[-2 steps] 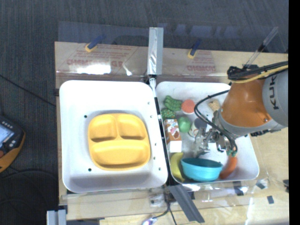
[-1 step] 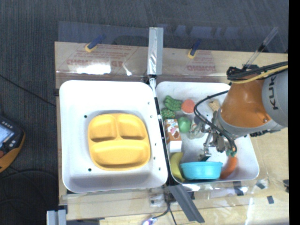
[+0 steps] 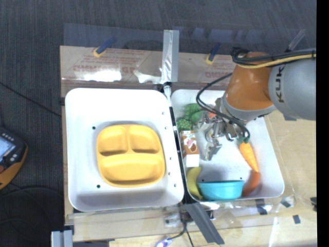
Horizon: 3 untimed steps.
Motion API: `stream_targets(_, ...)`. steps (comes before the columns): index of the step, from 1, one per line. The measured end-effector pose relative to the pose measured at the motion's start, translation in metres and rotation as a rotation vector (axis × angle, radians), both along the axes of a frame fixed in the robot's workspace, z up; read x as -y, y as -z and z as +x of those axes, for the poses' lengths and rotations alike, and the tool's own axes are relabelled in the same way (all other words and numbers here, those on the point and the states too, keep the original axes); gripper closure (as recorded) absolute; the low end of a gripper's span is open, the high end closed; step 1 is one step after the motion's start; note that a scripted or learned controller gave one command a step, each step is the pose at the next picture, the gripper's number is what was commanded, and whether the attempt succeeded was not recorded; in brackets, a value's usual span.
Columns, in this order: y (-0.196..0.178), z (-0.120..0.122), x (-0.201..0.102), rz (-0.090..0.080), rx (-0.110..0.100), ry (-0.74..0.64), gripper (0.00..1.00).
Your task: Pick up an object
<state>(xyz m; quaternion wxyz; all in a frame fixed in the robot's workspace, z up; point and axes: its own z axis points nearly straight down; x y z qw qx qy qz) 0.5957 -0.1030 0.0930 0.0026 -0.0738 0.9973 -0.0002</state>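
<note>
Above the right bin [image 3: 267,138], gripper [image 3: 213,140], jaw state unclear, beside smooth tapered orange carrot [image 3: 249,156]; glossy blue bowl [image 3: 221,189] nearby.

A yellow divided tray [image 3: 130,154] lies in the middle of the left white bin [image 3: 82,112], three compartments facing up. Behind the two bins, a brown board [image 3: 77,60] carries a sheet of clear plastic [image 3: 118,68] held by blue clips [image 3: 104,47], and a strip of silver tape [image 3: 170,55] runs down toward the seam between the bins. On the dark grey carpet [image 3: 31,45] at far left sits a black and orange device [image 3: 10,156] with a black cable [image 3: 31,101] trailing near it.
</note>
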Motion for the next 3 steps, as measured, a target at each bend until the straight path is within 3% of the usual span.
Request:
stream_targets(1, 0.002, -0.068, 0.025, -0.003, 0.011, -0.038, 0.00)
stream_targets(2, 0.004, 0.011, 0.010, -0.001, -0.013, 0.163, 0.00)
stream_targets(3, 0.002, -0.024, 0.062, -0.003, 0.008, 0.101, 0.00)
